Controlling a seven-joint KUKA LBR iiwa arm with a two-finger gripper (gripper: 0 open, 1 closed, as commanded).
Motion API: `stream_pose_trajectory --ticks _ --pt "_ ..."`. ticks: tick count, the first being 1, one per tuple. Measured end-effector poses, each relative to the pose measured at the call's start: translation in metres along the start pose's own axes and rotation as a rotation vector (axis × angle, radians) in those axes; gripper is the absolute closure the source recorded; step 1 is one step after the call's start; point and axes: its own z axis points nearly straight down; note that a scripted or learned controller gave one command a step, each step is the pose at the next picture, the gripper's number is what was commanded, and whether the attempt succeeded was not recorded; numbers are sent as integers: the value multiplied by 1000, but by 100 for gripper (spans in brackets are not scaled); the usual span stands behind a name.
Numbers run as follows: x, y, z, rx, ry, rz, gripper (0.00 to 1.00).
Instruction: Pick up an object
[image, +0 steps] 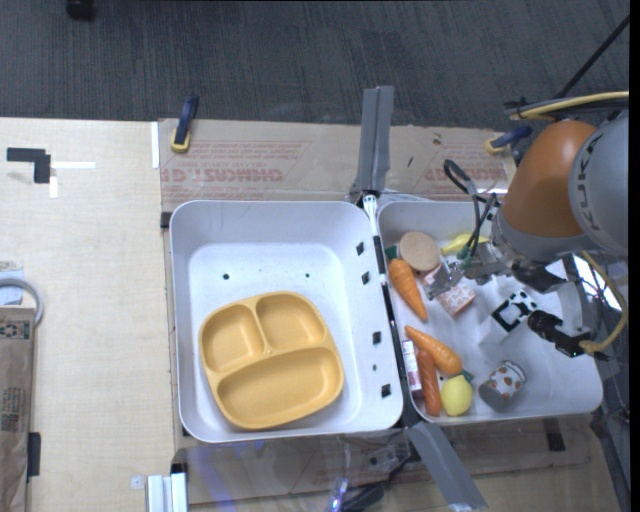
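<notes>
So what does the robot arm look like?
The arm is grey with a big rounded orange band. Black cables loop beside it, and a yellow one runs across the top. Its gripper is a dark metal piece, with a black-and-white square marker nearby.

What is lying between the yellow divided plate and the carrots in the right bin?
In the camera view, the two bins' adjoining white walls lie between the yellow divided plate and the carrots.

Bright, even overhead light, soft shadows, mild glare on the white bins (190, 330), slightly soft focus.
</notes>
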Motion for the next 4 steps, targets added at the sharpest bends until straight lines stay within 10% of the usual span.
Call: stream_pose_trajectory --ticks 1,2,3,4 --pt "-1 1 -9 -1 -1 3 100" --pt "-1 1 -9 -1 -1 2 0" --pt "-3 17 20 23 13 -30 0" --pt "-4 17 11 23 13 -28 100"
